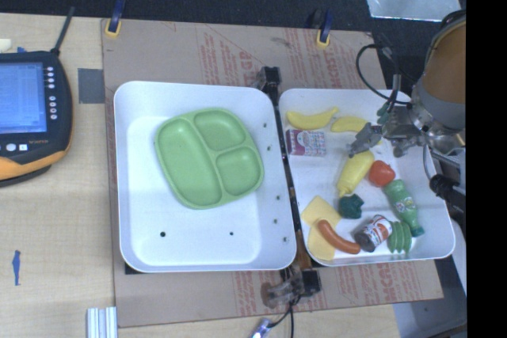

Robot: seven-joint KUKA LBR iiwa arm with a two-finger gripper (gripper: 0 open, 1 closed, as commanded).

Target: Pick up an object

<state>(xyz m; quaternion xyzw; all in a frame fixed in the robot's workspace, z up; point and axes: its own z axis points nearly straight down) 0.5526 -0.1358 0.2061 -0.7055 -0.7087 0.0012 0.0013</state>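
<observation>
The arm [444, 83] reaches in from the right and its hand [379, 137] hangs over the upper part of the right bin [372, 257]. The two fingers are spread apart, one [364, 140] pointing left and down toward the yellow pepper, the other [400, 143] toward the red tomato, with nothing between them.

Just below the hand lies the yellow pepper [354, 172], its long axis running from upper right to lower left, with the narrower end up near the fingers. The red tomato [382, 172] sits just to its right. A banana [311, 119] lies near the top of the bin, its length nearly level and its ends curving slightly up, and a smaller yellow piece [348, 124] lies just beside it on the right. A small pink and white packet [306, 142] sits below the banana.

Lower down, a dark green lump [351, 206] sits just under the pepper. A green bottle [402, 203] runs from upper left to lower right. A small can [373, 233] lies on its side beside it. A sausage [338, 237] rests slantwise on a yellow wedge [317, 211].

The left bin [142, 249] holds a green divided plate [209, 157]. A tablet-like controller [28, 115] lies on the table [47, 265] at far left.
</observation>
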